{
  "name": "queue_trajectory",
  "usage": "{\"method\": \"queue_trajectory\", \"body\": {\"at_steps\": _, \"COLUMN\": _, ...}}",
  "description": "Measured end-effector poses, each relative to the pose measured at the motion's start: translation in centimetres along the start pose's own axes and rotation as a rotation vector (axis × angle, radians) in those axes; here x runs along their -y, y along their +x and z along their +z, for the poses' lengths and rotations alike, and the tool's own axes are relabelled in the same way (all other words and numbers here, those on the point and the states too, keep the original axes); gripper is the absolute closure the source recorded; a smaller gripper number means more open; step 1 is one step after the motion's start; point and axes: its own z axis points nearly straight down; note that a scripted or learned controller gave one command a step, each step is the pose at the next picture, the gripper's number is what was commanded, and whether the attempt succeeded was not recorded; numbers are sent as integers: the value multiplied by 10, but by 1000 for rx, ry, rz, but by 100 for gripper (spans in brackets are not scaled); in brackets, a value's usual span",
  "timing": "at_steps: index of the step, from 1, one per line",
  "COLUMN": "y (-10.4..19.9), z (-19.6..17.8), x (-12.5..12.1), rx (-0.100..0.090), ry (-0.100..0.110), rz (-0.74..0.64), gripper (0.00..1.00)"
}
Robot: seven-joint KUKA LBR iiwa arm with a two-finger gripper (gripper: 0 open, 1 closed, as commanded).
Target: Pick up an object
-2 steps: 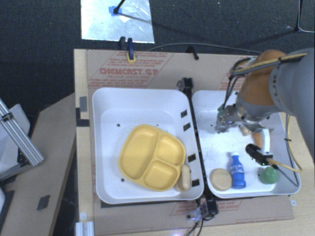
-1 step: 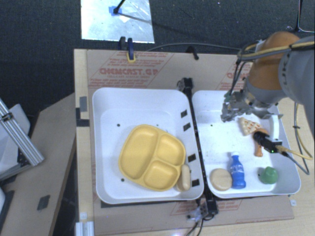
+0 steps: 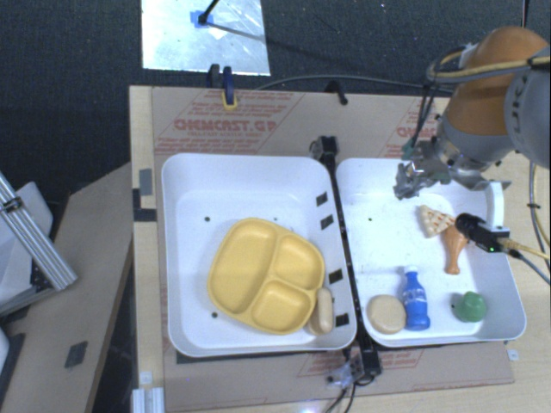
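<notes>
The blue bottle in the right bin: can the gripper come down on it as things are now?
Probably yes. The blue bottle lies open from above, and the gripper hovers over the same bin's far end with bare floor between. A round tan piece lies close on the bottle's left, so the fingers have little room there.

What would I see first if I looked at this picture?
Probably the big yellow plate with three sections, lying in the left bin. Next, the robot's gripper, hanging over the back of the right bin. Near that bin's front edge stand a little blue bottle and a small green thing.
</notes>
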Motion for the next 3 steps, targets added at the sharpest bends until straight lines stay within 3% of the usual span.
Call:
{"method": "queue_trajectory", "body": {"at_steps": 1, "y": 0, "z": -8, "x": -1, "rx": -1, "ry": 4, "rz": 1, "gripper": 100}}
{"method": "queue_trajectory", "body": {"at_steps": 2, "y": 59, "z": -9, "x": 7, "rx": -2, "ry": 6, "rz": -3, "gripper": 100}}
{"method": "queue_trajectory", "body": {"at_steps": 3, "y": 113, "z": -13, "x": -6, "rx": -3, "ry": 4, "rz": -5, "gripper": 100}}
